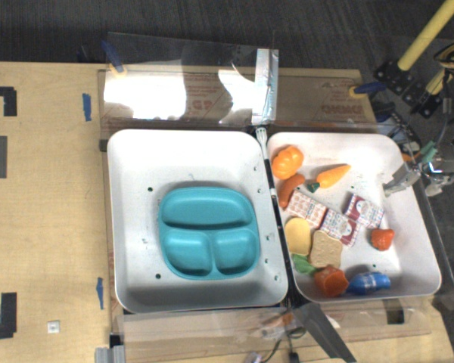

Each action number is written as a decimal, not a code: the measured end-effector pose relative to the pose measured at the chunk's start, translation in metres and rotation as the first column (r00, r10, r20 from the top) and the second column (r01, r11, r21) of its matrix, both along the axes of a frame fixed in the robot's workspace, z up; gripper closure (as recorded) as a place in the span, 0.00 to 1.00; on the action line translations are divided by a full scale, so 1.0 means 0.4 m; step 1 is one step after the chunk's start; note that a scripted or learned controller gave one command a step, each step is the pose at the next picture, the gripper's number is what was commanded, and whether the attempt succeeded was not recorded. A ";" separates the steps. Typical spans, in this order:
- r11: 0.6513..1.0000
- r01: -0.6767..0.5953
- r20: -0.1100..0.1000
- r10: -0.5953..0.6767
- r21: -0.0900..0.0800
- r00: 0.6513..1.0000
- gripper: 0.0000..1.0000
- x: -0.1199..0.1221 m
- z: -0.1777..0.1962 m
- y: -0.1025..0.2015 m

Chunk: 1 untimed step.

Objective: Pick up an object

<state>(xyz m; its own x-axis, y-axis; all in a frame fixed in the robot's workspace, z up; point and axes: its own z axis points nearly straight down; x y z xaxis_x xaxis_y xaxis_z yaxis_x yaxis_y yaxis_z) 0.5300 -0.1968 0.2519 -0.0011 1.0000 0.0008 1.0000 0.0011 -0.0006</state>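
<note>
Meanwhile, the gripper (405, 176) is seen at the right bin's (408, 274) right rim; whether its jaws are open or closed cannot be told. Toy foods are piled in that bin: an orange pumpkin (287, 159), a carrot (331, 175), a blue bottle (368, 282). A teal tray (208, 231) is held in the left bin (129, 225).

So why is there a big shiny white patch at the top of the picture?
In the camera view, light bounces off the clear plastic sheet behind the bins, so glare washes out that part. The left bin is evenly lit, with a soft shadow under the teal tray. The gripper at the right bin's edge looks a bit blurry.
</note>
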 end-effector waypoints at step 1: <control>0.995 -0.098 0.003 0.098 -0.002 0.995 0.00 0.164 0.055 0.030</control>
